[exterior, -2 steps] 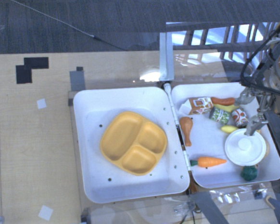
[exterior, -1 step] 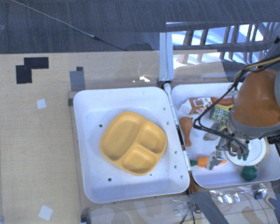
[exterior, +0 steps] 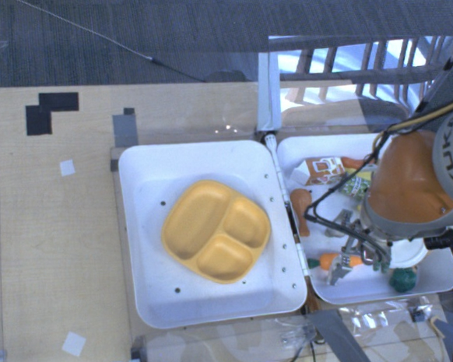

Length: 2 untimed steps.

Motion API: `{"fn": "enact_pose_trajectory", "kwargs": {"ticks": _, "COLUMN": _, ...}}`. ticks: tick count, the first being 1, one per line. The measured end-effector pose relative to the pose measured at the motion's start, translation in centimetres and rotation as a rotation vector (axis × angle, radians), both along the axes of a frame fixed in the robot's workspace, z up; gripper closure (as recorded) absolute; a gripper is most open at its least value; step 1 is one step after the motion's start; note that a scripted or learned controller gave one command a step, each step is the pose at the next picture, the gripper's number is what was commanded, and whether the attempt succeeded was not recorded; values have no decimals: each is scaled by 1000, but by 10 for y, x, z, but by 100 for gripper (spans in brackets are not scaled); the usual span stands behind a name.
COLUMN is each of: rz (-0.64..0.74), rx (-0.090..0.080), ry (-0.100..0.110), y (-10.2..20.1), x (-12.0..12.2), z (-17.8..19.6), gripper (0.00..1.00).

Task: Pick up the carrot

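The carrot [exterior: 326,262] lies near the front left of the right bin [exterior: 375,288], orange with a green tip pointing left. My gripper [exterior: 345,267] is low over the carrot's right part and covers it; a bit of orange shows again just to its right. The grey arm with its orange band [exterior: 406,182] reaches in from the right and hides much of the bin's middle.
The left bin [exterior: 148,221] holds a yellow divided plate [exterior: 216,230]. In the right bin are a brown sausage-like piece [exterior: 301,202], a printed packet [exterior: 324,169], a green-yellow item [exterior: 356,183], a dark green round item [exterior: 404,279] and a white object [exterior: 409,252].
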State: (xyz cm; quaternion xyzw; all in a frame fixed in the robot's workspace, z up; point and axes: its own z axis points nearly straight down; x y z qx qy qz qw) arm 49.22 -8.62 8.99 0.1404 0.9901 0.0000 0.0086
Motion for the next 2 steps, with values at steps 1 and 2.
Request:
{"fn": "enact_pose_trajectory", "kwargs": {"ticks": 1, "rz": 7, "rx": 0, "ry": -9, "y": 1, "x": 4, "z": 12, "gripper": 100}}
{"fn": "enact_pose_trajectory", "kwargs": {"ticks": 2, "rz": -192, "rx": 8, "ry": 5, "y": 81, "x": -3, "z": 97, "gripper": 100}}
